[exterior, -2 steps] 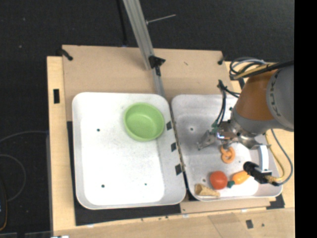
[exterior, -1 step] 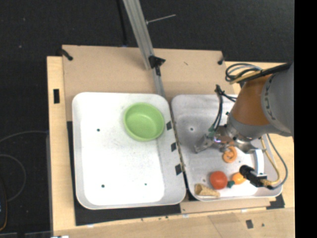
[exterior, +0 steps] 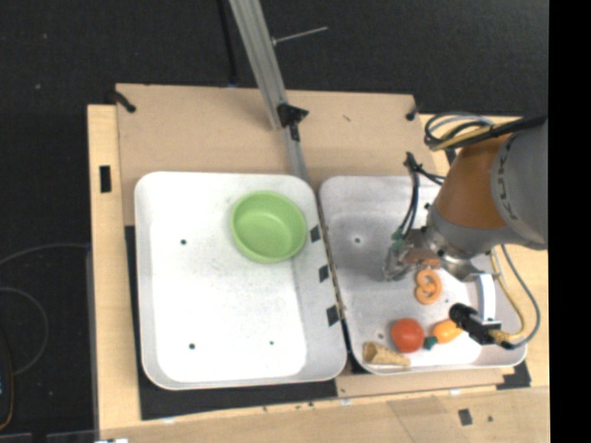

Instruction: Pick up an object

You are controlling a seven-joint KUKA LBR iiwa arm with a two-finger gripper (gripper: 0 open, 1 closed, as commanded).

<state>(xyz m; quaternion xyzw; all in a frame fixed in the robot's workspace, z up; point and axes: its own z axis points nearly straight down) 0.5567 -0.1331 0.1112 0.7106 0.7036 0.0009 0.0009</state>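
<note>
The gripper (exterior: pixel 403 264) is low in the right bin (exterior: pixel 355 212), its opening impossible to judge; just lower right lies an orange ring (exterior: pixel 427 287), likely its target.

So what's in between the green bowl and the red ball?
In the camera view, mostly bare white bin floor lies between the green bowl and the red ball, plus the divider where the two bins meet. No other object sits there.
</note>
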